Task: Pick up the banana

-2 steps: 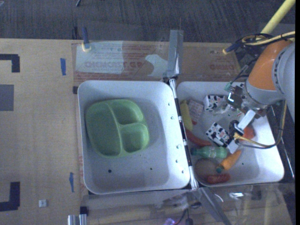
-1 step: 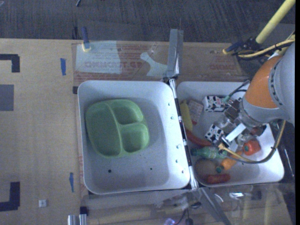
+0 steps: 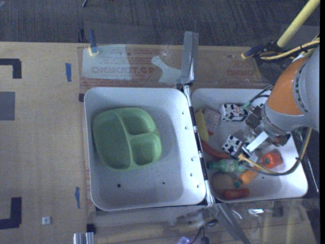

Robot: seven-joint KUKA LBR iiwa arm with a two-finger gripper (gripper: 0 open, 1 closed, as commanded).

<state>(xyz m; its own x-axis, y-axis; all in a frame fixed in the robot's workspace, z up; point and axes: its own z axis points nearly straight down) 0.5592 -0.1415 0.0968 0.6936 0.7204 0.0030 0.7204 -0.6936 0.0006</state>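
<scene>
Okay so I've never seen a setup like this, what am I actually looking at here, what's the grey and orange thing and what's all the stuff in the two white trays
This is one camera fixed above a workbench, looking down at a slant. The grey and orange thing is a robot arm reaching in from the right; a program steers it. Its grasping part, the tool, hangs over the right bin. Whether it holds anything is not clear from here.

The left bin holds a green divided plate. The right bin holds a pile of small toy items: a yellow banana along its left wall, two black-and-white patterned blocks, an orange piece, a green piece and a red piece. The arm's job is to pick up the banana, which lies in the bin, left of the tool.
</scene>
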